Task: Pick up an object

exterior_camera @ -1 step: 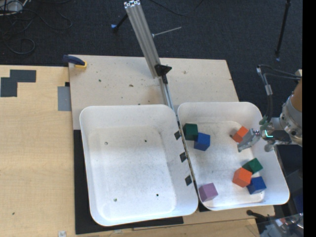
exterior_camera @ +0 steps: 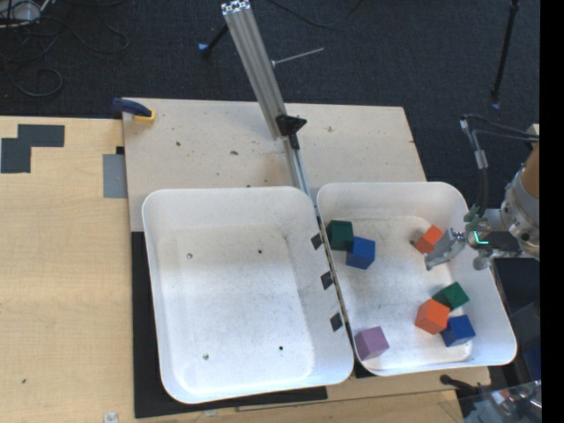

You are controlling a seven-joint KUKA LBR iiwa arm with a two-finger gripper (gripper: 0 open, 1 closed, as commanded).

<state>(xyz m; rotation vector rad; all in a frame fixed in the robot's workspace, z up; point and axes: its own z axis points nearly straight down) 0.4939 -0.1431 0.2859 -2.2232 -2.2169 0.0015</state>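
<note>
The right bin (exterior_camera: pixel 401 199) holds several cubes. A dark green cube (exterior_camera: pixel 339 233) touches a blue cube (exterior_camera: pixel 360 252) near the bin's left wall. A small orange cube (exterior_camera: pixel 430 238) lies toward the right wall, and my gripper (exterior_camera: pixel 446 248) hangs just right of it, very close, reaching in from the right edge. Nothing shows held in the gripper. Lower right, a green cube (exterior_camera: pixel 455 295), a larger orange cube (exterior_camera: pixel 432 315) and a blue cube (exterior_camera: pixel 458 330) cluster together. A purple cube (exterior_camera: pixel 371 342) sits at the front left corner.
The left bin (exterior_camera: pixel 176 214) stands beside the right one, with black clips (exterior_camera: pixel 327 279) along the shared wall. A slanted aluminium bar (exterior_camera: pixel 261 69) rises behind the bins. A small blue and yellow tool (exterior_camera: pixel 134 108) lies at the bench's far left corner.
</note>
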